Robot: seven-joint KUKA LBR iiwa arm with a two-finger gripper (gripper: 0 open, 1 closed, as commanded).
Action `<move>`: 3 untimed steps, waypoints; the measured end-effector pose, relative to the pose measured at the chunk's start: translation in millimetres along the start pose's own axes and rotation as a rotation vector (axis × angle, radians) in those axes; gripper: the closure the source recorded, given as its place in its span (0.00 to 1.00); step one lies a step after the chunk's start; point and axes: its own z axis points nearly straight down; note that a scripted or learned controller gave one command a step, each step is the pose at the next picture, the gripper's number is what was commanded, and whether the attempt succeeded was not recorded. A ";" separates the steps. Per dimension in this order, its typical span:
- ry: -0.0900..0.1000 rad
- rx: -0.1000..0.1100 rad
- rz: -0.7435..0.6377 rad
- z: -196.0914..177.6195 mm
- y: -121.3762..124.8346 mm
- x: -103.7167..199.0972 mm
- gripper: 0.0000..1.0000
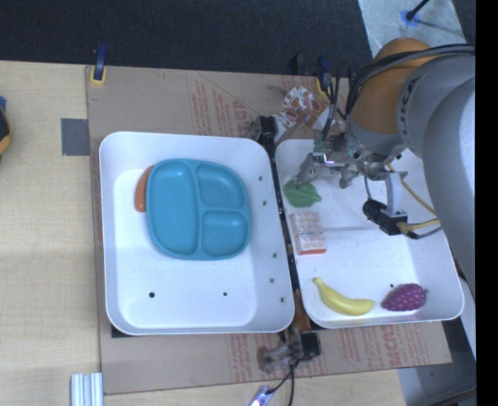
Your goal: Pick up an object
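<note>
Two white bins (113, 227) hold one banana (343, 299), one blue plate (199, 208)

Glossy white plastic bins (189, 311), smooth blue plastic tray (199, 208), matt cardboard underlay (189, 100)

End effector (309, 169) hangs over green object (302, 194) — banana (343, 299), grapes (404, 297) nearby.

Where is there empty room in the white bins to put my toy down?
Left white bin: bare floor along the near edge, below the blue divided plate. Right white bin: a bare patch in the middle, between the pink-and-white box and the yellow banana with purple grapes. Its far end is crowded by the gripper and green leafy toy.
</note>
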 end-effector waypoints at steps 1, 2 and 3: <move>0.000 0.000 0.000 -0.1 0.0 -6.1 0.00; 0.000 0.002 -0.001 0.3 -0.2 1.6 0.00; 0.000 0.003 0.000 0.5 -3.9 -2.4 0.00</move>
